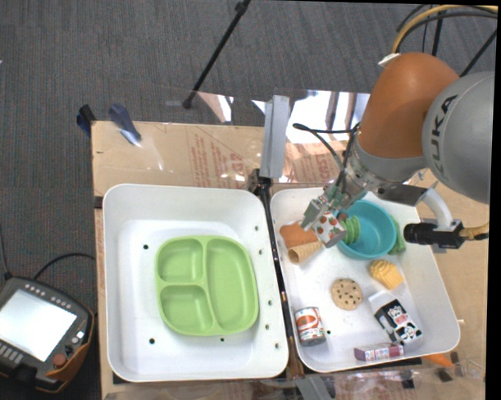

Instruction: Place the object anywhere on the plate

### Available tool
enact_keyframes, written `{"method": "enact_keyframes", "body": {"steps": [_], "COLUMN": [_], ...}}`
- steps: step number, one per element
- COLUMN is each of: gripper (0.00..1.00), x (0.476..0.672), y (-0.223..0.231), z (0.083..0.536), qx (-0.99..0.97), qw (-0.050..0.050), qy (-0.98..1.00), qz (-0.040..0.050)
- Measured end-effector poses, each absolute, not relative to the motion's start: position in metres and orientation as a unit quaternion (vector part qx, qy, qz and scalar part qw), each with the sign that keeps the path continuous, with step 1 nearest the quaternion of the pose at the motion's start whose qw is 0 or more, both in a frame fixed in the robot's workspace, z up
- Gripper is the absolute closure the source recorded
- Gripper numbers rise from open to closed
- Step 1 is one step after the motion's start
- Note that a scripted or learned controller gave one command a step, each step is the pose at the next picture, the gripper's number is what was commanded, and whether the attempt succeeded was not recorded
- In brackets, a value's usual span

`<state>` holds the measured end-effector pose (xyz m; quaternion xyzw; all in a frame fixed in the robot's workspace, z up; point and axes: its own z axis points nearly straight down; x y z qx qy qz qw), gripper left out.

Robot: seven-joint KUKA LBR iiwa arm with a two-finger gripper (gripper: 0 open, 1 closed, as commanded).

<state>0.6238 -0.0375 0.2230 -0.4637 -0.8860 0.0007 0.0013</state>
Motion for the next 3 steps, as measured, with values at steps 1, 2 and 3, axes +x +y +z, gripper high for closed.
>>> {"method": "enact_keyframes", "body": {"steps": [1, 2, 3], "gripper": [1.0, 1.0, 0.0], "x": [0.561, 0.603, 0.603], "y": [0.02, 0.097, 0.096], "z": [0.185, 0.186, 0.187], "qx": [-0.4, -0.435, -0.435], "qw": [0.004, 0.002, 0.001], "qy": [-0.917, -0.901, -0.9], "qz": [0.0011, 0.0002, 0.0005]}}
